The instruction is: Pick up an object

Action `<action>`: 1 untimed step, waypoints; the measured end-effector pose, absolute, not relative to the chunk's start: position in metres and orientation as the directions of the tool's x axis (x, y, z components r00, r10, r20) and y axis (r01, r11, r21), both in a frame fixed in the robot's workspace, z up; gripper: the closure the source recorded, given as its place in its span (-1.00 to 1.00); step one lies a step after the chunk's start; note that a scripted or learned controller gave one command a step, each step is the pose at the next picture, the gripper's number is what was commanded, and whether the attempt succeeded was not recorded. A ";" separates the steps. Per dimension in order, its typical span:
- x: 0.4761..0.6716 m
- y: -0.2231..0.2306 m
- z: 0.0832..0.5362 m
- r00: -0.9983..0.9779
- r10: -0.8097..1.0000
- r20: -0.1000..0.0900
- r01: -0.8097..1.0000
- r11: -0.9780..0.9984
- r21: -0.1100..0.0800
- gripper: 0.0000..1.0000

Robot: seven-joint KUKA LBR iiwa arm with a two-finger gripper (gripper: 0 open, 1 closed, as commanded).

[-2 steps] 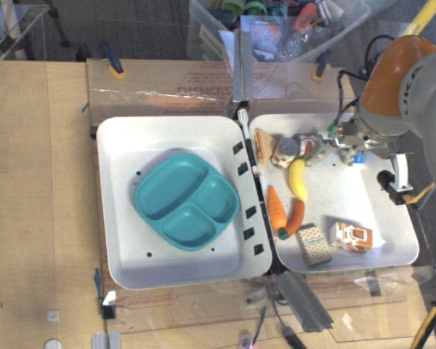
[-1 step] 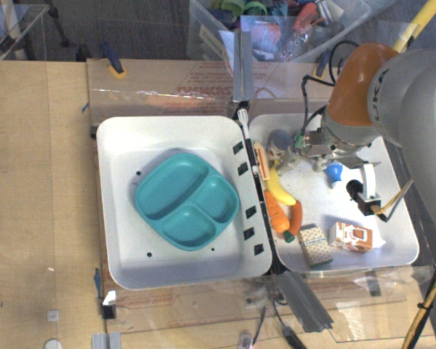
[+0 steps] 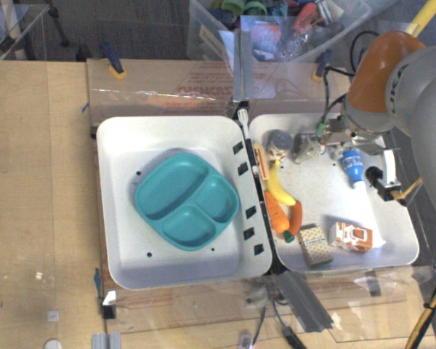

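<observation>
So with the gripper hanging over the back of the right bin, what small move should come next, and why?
Probably a short descent. The gripper sits over the back of the right bin, beside a small grey round object, with nothing visibly between its fingers. The banana and carrot lie nearer the front, so the grey object looks the closest target.

We work from one fixed camera mounted above the bench [image 3: 29, 195], looking down at a slant toward the far side, at 12 o'clock. It stands far enough back to take in both white bins in full: the left bin [image 3: 123, 264] sits just left of centre, and the right bin [image 3: 400, 247] lies toward 3 o'clock. We see the arm [image 3: 407, 78] enter from about 2 o'clock. A clear storage tub [image 3: 203, 13] stands beyond the bins at 12 o'clock. Bare bench surface occupies the 9 o'clock side.
</observation>
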State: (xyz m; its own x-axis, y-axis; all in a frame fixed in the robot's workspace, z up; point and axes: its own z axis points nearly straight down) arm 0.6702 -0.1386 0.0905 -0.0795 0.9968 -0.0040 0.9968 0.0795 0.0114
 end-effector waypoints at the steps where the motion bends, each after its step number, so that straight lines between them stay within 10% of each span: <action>1: 0.674 -0.171 0.090 -0.154 0.988 0.012 0.988 0.154 0.012 -1.00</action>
State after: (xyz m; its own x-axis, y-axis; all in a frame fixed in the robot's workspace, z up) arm 0.6737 -0.1709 0.0902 -0.1540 0.9880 0.0123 0.9880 0.1539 0.0118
